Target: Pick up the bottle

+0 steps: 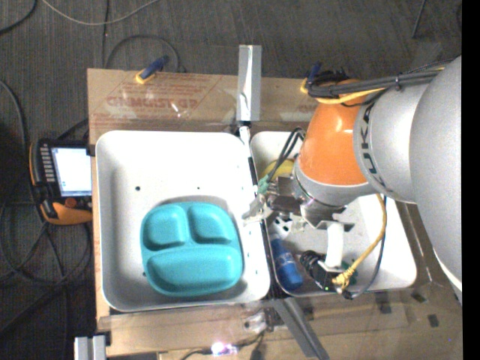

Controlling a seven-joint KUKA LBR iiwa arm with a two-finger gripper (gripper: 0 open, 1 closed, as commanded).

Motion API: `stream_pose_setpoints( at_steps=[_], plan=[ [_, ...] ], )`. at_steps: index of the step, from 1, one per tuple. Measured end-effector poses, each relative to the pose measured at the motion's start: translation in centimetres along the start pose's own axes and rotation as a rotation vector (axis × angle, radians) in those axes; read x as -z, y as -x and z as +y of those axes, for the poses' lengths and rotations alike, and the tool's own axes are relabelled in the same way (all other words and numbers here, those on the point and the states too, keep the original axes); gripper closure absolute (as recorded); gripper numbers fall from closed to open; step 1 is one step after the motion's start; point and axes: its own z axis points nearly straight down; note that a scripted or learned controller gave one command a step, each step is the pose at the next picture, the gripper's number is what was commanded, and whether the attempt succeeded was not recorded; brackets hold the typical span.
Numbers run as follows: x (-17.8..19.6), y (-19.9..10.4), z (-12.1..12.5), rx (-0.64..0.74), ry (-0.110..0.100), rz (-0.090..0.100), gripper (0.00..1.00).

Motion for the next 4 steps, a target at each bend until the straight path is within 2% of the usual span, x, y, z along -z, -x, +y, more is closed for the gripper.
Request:
stream_pose_setpoints(
  at_steps=[1,2,3,4],
  plan=[
    [-3.4,5.6,1.1,-0.534,-0.002,-0.003,0.0],
    [-3.4,0.4,0.0,-0.3,0.0,-0.002,0.0],
    [-2.7,0.4,0.0,-0.299,-0.004,-0.005,1.0],
    [-3.5,-5.4,-0.4,-0.56,-0.002,-0.004,1.0]
  ],
)
